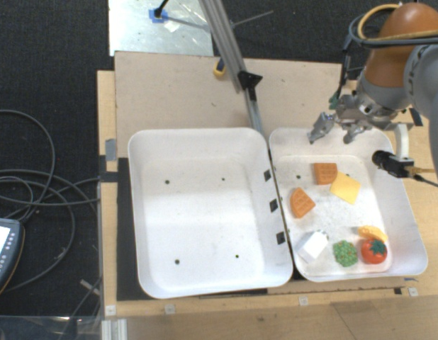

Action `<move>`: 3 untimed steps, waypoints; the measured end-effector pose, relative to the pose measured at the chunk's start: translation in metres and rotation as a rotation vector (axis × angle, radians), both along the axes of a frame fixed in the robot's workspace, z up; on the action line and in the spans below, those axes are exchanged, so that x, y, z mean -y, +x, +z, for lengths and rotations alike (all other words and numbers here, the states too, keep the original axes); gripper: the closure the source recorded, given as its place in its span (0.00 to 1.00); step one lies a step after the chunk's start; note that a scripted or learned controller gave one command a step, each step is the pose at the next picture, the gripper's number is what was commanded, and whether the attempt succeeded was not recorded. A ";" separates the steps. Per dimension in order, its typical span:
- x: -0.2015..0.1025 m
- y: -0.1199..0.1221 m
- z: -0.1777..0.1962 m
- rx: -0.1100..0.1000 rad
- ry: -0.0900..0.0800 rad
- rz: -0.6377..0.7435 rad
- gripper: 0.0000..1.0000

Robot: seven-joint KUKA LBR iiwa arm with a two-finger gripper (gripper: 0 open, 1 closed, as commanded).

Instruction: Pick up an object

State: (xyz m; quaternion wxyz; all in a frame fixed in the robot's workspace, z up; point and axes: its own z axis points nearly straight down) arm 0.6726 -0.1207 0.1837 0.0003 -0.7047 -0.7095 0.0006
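The right bin (400,211) holds several toy foods: an orange cracker-like square (324,173), a yellow cheese wedge (346,188), an orange waffle piece (301,202), a white block (314,246), green broccoli (344,253), a red tomato (373,251) and a small yellow-orange piece (371,231). My gripper (335,131) hangs over the bin's back rim, above and behind the orange square. Its two fingers are spread apart with nothing between them.
The left bin (144,211) lies beside the right one, joined by black clips (273,205). A grey pole (229,44) slants over the bench behind the bins. A black part with a cable (390,163) sticks out by the right bin's far right rim.
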 end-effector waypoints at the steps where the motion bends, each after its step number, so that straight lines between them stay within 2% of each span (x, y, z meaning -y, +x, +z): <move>1: 0.001 0.007 -0.044 -0.001 0.000 0.000 0.00; 2: 0.001 0.006 -0.096 -0.001 0.000 0.000 0.00; 3: 0.001 0.009 -0.080 0.006 -0.001 0.003 1.00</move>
